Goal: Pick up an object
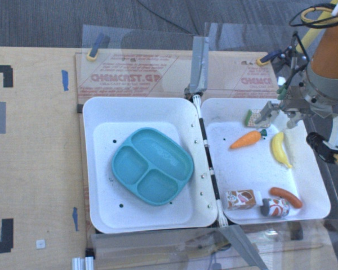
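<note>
From the camera view I saw the gripper hanging over the far side of the right bin, fingers spread and holding nothing; a carrot lay just below it, a banana to its right; a sausage, can and carton sat near; the left bin held a teal plate.

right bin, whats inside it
The shallow white right bin holds an orange toy carrot, a yellow toy banana, a reddish sausage, a small brown carton and a lying can. The gripper covers part of a small green item at the back.
</note>
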Robot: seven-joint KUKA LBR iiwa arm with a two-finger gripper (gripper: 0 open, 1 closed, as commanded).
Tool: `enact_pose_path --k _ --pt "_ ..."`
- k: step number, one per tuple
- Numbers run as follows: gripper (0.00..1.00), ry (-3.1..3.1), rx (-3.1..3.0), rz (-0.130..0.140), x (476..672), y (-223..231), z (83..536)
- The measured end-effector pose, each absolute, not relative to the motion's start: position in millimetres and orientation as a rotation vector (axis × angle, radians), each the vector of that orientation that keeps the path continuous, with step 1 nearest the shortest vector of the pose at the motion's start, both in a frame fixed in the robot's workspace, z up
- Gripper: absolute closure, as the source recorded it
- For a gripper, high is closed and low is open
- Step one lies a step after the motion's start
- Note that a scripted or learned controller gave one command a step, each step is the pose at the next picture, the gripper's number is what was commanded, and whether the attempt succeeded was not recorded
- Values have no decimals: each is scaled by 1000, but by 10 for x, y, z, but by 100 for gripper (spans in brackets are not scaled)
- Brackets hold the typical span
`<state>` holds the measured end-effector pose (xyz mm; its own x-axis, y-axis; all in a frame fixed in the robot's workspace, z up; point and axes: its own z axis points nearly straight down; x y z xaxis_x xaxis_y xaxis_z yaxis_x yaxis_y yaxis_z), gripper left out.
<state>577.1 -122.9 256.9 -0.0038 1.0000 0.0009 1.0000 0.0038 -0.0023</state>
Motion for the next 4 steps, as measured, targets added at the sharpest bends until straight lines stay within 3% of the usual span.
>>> enact_pose_path --k 1,2,3,4 --pt "0 -2188 -2251 2 5842 -1586 2158" --pt "0 -2106 -2335 -3 6057 -2040 869" --pt "100 -2104 -2342 -9 6067 -2059 988" --pt "100 -1989 -2434 0 5849 -1463 2065"
